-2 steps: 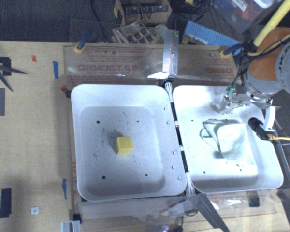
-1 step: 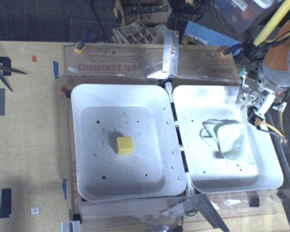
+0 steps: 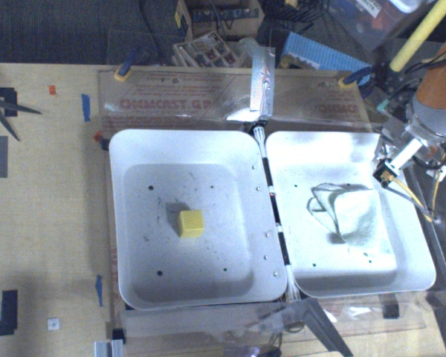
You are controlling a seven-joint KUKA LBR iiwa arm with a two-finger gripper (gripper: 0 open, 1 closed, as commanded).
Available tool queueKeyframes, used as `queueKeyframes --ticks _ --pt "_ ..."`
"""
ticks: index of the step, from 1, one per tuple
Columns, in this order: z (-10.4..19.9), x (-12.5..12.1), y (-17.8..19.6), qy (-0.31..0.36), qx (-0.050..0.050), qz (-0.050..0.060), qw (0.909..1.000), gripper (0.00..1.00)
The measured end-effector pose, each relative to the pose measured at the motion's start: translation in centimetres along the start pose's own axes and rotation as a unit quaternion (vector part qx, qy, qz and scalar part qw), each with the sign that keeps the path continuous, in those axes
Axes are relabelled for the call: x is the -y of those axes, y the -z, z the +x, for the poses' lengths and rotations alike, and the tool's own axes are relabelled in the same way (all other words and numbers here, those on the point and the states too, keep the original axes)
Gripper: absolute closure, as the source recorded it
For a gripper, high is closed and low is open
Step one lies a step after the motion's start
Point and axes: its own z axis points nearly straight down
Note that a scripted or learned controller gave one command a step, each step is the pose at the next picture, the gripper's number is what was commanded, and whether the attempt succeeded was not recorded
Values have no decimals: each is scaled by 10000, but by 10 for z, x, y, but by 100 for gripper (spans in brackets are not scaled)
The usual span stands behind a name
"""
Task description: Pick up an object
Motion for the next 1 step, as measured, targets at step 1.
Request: queueKeyframes --ticks 1 --pt "-2 4 6 -1657 3 4 9862 100"
